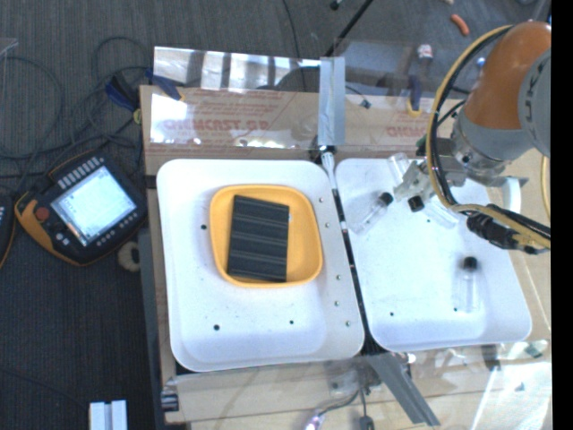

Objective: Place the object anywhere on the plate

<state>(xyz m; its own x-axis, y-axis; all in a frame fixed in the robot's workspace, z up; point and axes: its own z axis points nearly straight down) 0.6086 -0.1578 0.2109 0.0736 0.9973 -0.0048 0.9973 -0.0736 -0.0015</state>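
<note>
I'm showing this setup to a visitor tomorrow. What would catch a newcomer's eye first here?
First the yellow plate in the left bin, with a dark ribbed rectangular block lying flat on it. Next the arm's orange band at upper right, above the right bin, where two small clear vials with black caps lie. A handheld control pendant with a lit screen sits left of the bench.

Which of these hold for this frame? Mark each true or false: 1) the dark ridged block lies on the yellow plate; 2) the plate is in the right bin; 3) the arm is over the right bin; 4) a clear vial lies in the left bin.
1) True: the dark ridged block lies on the yellow plate.
2) False: the plate sits in the left bin.
3) True: the arm is above the right bin.
4) False: the clear vial lies in the right bin.
</note>
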